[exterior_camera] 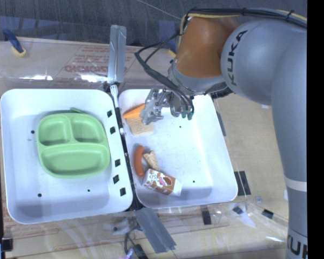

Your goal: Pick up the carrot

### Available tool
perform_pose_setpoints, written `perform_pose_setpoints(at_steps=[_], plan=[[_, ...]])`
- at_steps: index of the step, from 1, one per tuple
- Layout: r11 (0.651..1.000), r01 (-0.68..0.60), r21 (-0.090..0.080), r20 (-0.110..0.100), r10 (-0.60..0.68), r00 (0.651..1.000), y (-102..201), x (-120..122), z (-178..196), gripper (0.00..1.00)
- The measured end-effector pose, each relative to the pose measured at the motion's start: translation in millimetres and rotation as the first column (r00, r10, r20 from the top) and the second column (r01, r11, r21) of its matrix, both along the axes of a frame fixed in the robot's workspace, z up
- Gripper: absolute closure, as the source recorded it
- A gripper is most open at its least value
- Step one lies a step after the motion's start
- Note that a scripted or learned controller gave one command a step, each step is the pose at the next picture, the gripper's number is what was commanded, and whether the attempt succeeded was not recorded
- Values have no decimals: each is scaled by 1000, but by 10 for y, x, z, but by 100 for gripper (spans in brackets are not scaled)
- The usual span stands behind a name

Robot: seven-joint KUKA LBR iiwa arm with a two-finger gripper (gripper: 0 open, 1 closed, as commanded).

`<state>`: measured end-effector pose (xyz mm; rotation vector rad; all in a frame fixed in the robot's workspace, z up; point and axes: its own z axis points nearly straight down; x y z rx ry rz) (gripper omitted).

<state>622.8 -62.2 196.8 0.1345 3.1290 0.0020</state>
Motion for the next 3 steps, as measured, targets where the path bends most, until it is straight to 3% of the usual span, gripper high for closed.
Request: perform_pose_setpoints(at_steps=[1,2,3], plan=[[999,43,1,-3,-43,999,707,165,515,100],[981,-192,-1,-5,192,981,1219,252,758,100],[1000,-4,-1,-12,4,1000,1721,111,430,100]])
